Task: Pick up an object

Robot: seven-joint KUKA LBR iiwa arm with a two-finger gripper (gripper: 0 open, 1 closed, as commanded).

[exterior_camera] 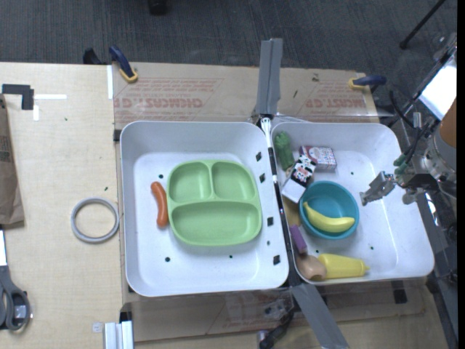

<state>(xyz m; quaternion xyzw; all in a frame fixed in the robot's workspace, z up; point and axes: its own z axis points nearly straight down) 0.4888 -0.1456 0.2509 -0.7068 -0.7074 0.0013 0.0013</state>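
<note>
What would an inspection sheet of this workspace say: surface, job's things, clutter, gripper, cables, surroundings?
Surface: wooden bench bearing the left bin and right bin, side by side.
Job's things: green divided plate and orange sausage in the left bin; blue bowl holding a banana, yellow bottle and small cartons in the right bin.
Clutter: tape ring and scissors on the bench.
Gripper: gripper above the right bin's right side.
Cables: nothing seen.
Surroundings: dark carpet, clamps at the bench edge.

Green tray (214,213) and orange sausage (159,203) in the left white bin (138,217); yellow banana (328,219) in a blue bowl (328,198), right.
</note>
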